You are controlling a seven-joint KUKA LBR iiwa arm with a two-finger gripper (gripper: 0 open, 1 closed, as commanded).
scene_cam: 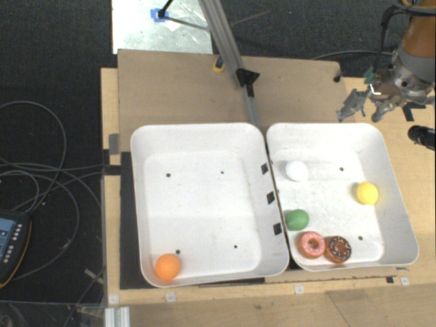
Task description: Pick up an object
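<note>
My gripper (366,107) hangs above the far edge of the right bin (388,176), open, with nothing between its spread fingers. Inside that bin lie a white ball (296,170), a yellow ball (367,193), a green ball (297,219), a pink frosted donut (312,244) and a chocolate donut (337,248). The two donuts touch each other at the bin's near edge. An orange ball (167,266) rests in the near left corner of the left bin (197,142).
A grey pole (225,36) slants from the top of the view down to the gap between the bins. Cables and a pendant (10,240) lie on the floor at left. Brown board (293,90) surrounds the bins.
</note>
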